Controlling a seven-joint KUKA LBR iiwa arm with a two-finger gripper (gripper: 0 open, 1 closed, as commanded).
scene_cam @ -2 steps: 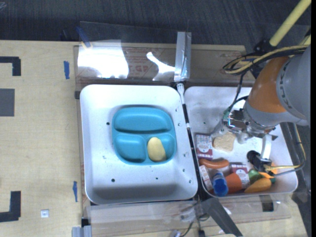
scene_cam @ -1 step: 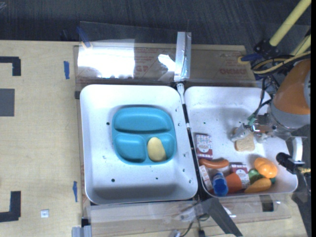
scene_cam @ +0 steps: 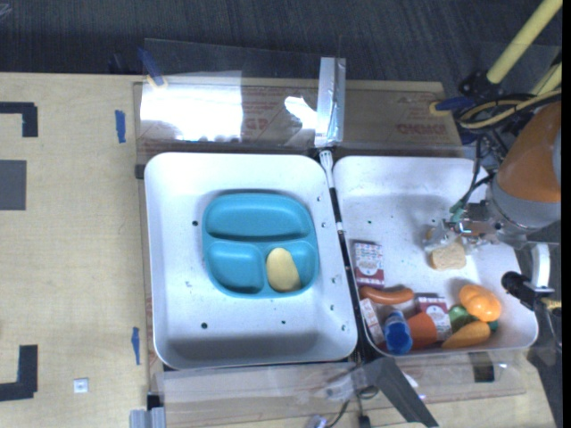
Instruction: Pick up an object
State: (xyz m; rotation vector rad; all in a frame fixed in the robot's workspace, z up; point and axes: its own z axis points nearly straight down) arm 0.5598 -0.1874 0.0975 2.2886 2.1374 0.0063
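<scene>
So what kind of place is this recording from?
Most likely a robotics lab's picking bench: two white bins side by side on a plywood top, toy food such as a yellow lemon on a blue tray, and a robot arm.

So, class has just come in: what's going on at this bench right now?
A grey and orange robot arm reaches in from the right, its gripper low over a tan bread-like piece in the right bin. Toy foods crowd that bin's near edge. In the left bin, a yellow lemon-like toy sits in a blue divided tray.
</scene>
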